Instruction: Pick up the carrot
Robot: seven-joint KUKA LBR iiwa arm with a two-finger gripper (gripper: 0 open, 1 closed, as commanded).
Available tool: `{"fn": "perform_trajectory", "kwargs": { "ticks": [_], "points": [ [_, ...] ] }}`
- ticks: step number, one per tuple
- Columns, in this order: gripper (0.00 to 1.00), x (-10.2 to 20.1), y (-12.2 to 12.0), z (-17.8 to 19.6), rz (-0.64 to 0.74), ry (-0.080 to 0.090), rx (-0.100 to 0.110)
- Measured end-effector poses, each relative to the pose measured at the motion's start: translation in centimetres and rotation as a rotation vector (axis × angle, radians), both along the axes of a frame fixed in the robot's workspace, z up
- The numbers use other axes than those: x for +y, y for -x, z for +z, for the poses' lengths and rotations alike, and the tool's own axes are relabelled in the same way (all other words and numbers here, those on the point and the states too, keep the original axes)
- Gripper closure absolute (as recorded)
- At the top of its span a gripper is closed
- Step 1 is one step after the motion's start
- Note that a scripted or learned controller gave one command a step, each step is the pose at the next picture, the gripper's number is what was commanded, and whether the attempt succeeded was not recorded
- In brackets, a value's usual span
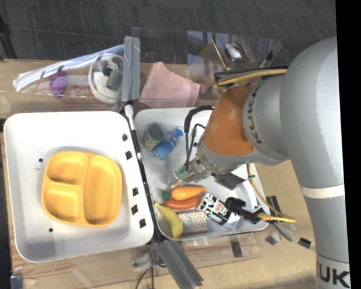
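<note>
Hand just above carrot; "KUKA" lettering on arm.

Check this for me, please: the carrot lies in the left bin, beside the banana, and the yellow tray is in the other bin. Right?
Not quite. The camera view shows the carrot in the right bin, beside the banana; the yellow tray is in the left bin.
</note>
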State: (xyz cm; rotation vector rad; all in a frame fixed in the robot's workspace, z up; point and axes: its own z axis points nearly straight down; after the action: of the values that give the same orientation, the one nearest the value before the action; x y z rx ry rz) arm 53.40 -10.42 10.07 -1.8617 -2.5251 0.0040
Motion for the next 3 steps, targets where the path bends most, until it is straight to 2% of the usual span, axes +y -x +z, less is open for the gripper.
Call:
{"fn": "perform_trajectory", "kwargs": {
  "ticks": [1,2,3],
  "points": [
    [0.00,0.0,0.0,0.0,0.001,0.000,0.000],
    [0.00,-2.1,3.7,-0.9,-0.128,0.001,-0.003],
    [0.00,-0.3,5.7,-0.9,-0.176,0.003,-0.005]
  ]
}}
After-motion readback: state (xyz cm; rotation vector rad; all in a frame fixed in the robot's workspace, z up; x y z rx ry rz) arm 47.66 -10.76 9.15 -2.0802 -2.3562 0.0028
